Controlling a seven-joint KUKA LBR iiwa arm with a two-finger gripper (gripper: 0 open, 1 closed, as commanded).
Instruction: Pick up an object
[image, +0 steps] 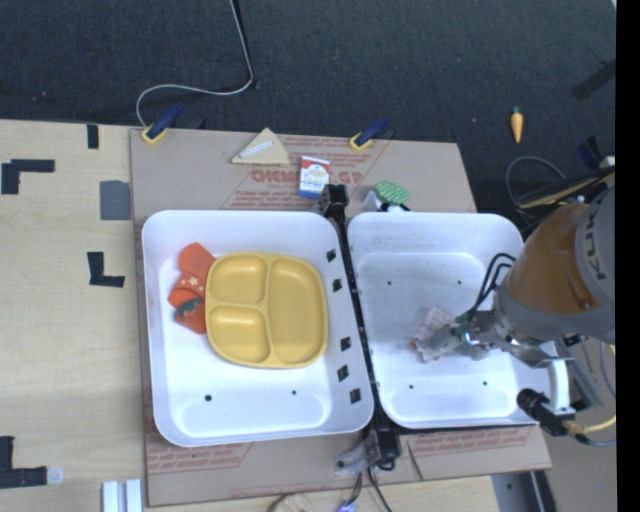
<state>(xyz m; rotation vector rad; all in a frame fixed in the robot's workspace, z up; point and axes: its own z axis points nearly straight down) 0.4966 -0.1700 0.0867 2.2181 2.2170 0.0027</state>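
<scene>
One small crumpled wrapper (435, 325) is lying in the right bin (400, 240), and the gripper (450, 342) is touching it; whether it is pinching, I cannot tell. Being thin, the wrapper is risking slipping away.

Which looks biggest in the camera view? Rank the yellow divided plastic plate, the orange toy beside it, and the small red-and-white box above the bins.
1. Yellow divided plastic plate, largest by far.
2. Orange toy, partly hidden by the plate.
3. Small red-and-white box, smallest.
</scene>
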